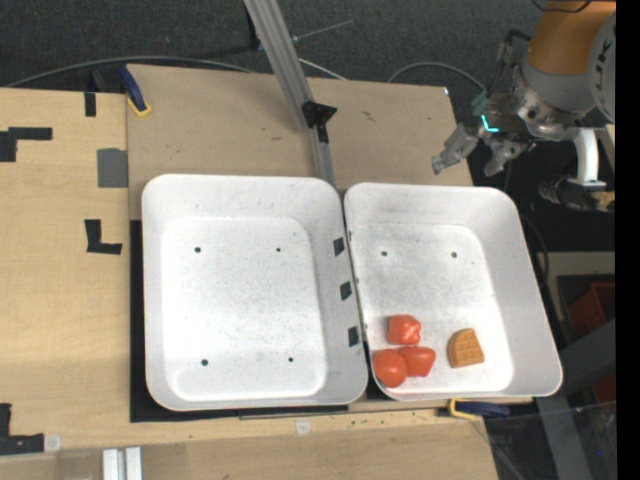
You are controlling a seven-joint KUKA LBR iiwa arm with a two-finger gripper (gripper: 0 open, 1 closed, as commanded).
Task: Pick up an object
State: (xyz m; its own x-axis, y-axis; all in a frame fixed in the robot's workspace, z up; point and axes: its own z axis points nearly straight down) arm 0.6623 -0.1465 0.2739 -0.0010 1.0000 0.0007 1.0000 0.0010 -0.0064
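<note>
Spanning most of the view: a bench (230, 118) carrying 2 white bins side by side, left bin (160, 268) and right bin (500, 228). Reaching in at upper right: the arm (575, 38), hanging above the right bin's far corner, well apart from anything to pick. Hovering there too, the gripper (475, 153), fingers spread apart, gripping nothing.

Lying in the right bin's near end: 3 red pieces bunched together, the top red piece (403, 329) touching the 2 below, lower right red piece (419, 360) and lower left red piece (389, 369), that last one pressing against the bin's left wall. Sitting just beside them, apart: a tan block (465, 348).

Looking small and light, all 4, probably toy food: red ones rounded and likely slippery, liable to roll or squirt out of a pinch. Seeming the easier grab: the tan block, flatter-sided and standing alone, best taken across its 2 opposite sides from above.
</note>
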